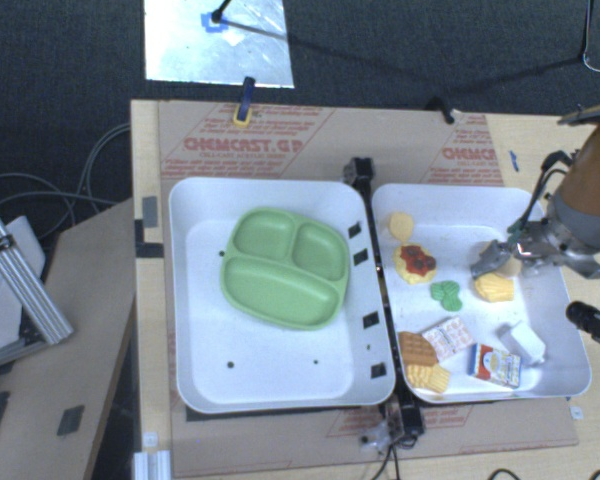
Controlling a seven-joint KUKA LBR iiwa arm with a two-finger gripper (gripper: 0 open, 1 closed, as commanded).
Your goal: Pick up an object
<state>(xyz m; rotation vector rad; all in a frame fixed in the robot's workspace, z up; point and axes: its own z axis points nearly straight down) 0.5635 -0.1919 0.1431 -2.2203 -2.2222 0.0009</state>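
Observation:
My gripper (pixel 489 260) hangs low over the right bin (pixel 570 368), near its right middle. Directly below and right of it lies a yellow cheese wedge (pixel 495 288), very close to the gripper; I cannot tell whether they touch. To the left sit a yellow piece with a red top (pixel 416 263), a pale yellow round piece (pixel 401 226) and a small green item (pixel 445 293). Nearer the front lie a brown cracker (pixel 417 348), a yellow waffle (pixel 432 377), a white and red packet (pixel 448 338), a blue and red carton (pixel 495 366) and a white block (pixel 526 341).
The left bin (pixel 195 368) holds a green divided plate (pixel 285 268). A black divider with clips (pixel 372 298) runs between the bins. The arm's grey body (pixel 590 208) covers the right bin's far right corner. A reflective sheet (pixel 220 28) lies beyond the bench.

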